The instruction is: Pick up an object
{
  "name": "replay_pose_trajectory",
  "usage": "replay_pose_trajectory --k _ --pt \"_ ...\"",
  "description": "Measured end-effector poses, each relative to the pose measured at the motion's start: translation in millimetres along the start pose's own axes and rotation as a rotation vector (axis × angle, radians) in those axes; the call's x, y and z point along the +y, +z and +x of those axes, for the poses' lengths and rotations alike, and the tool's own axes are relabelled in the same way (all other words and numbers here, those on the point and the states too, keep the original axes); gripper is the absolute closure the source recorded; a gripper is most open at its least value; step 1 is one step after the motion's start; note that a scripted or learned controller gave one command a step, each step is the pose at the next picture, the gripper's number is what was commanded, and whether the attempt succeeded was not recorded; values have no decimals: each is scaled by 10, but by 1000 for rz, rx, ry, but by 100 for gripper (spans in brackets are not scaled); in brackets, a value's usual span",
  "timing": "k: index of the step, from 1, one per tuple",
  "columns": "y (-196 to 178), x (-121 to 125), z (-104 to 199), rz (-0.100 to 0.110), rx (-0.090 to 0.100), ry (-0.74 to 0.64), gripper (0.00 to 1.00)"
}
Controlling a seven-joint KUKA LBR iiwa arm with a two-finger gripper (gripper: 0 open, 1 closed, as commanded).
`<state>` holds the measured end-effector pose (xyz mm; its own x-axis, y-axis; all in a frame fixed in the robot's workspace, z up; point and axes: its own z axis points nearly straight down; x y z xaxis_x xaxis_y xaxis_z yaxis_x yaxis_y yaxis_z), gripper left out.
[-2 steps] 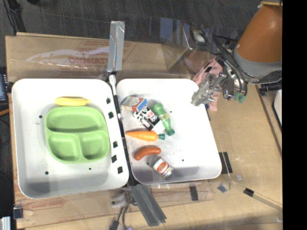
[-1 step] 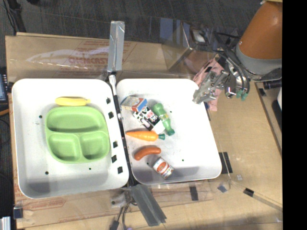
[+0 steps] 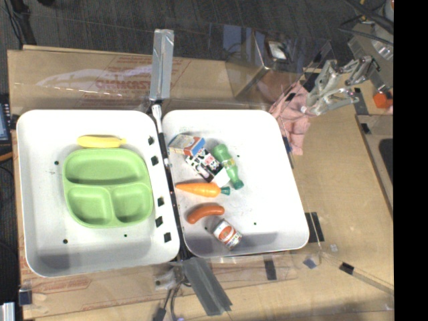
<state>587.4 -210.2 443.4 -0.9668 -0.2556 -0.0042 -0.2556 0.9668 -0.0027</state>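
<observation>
Hand [image 3: 313,104] hangs beyond the right bin's [image 3: 284,227] far corner, pinching a pink cloth [image 3: 292,119] (crumpled); carrot [image 3: 198,189] inside.

Pink cloth [image 3: 294,116] pinched in claw [image 3: 309,105], draped over right bin's far-right rim.

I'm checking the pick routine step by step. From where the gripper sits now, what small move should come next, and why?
Probably swing the gripper left and toward the right bin. It hangs outside the bin, past its upper right corner, over a pink cloth, while the carrot, sausage and green bottle lie inside.
</observation>
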Motion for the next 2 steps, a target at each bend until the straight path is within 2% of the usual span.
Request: replay_pose_trajectory --k 1,2 --pt "668 -1 -47 -8 2 -994 100" --pt "540 20 -332 -7 -1 -1684 100"
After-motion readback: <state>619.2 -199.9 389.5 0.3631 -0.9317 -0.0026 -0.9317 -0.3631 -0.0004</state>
